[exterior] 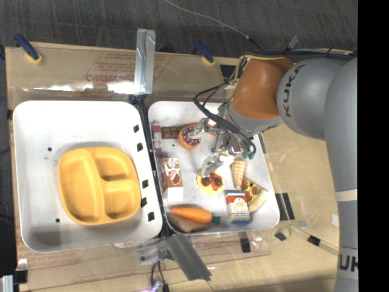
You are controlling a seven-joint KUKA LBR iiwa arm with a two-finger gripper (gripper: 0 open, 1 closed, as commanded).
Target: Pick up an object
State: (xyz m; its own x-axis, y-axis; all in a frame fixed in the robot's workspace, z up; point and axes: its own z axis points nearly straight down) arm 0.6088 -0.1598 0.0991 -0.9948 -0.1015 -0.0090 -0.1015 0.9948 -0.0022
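Currently we see the gripper low in the right bin, fingers apart with nothing between them, just above the round tart. Crowded around it: donut, cone, pizza slice, small carton, carrot against the near rim. Leftward, the other bin holds a yellow tray with open floor along its edges.
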